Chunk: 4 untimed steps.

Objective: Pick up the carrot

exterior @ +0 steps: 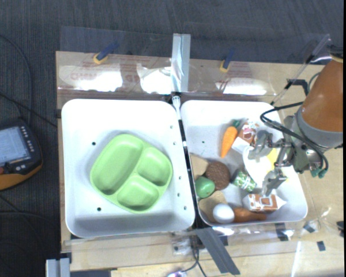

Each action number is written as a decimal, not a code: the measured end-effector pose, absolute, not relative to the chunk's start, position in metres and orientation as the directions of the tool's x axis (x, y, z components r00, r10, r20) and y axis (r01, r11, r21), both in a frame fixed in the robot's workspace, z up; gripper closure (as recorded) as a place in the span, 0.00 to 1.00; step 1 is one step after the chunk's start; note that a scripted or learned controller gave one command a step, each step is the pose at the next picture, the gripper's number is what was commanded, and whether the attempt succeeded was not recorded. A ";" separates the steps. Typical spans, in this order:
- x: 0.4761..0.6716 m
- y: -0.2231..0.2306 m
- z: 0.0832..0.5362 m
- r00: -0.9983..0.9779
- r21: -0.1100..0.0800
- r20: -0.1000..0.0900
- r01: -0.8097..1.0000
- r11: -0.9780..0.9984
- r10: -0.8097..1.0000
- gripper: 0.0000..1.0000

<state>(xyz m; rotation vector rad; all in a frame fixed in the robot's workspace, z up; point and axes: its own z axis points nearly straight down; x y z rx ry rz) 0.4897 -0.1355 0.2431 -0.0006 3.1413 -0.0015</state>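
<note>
Orange carrot (229,139) lying free, pincer (266,163) spread apart, holding nothing

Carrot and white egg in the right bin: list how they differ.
The carrot is orange with a green top; the egg is plain white. The carrot is long and tapered; the egg is rounded. The carrot lies near the bin's far side, the egg at its near edge. Both lie untouched.

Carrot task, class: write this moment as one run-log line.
carrot: lying in right bin, upper middle | pincer: over right bin, to the carrot's right, apart from it | carrot not held | green tray: in left bin
</note>
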 end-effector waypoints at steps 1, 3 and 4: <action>0.575 -0.095 0.090 -0.997 -0.001 -0.011 0.080 0.997 0.080 0.00; 0.628 -0.124 0.266 -0.949 -0.001 -0.007 0.315 0.949 0.315 1.00; 0.588 -0.180 0.388 -0.980 -0.003 -0.014 0.200 0.980 0.200 1.00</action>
